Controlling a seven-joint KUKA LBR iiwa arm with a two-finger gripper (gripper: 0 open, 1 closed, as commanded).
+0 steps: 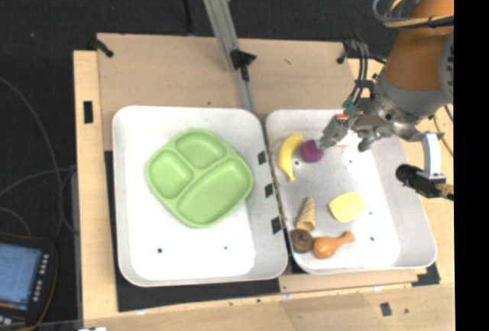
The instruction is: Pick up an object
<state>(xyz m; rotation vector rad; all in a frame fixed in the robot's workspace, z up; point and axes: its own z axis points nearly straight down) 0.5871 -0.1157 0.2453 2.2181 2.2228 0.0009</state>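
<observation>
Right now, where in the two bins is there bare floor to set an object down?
Left bin: bare strips around the green divided plate, widest along the near edge. Right bin: bare on the right side, beyond the yellow piece. Crowded along its left side: banana, purple object, cone, orange drumstick, with the gripper above.

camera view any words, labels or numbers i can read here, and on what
No text can be read.
The screen at the lower left glows blue, but whatever it displays is too small and blurred to make out.
The plate, banana, the toys and both bins carry no visible print.
</observation>
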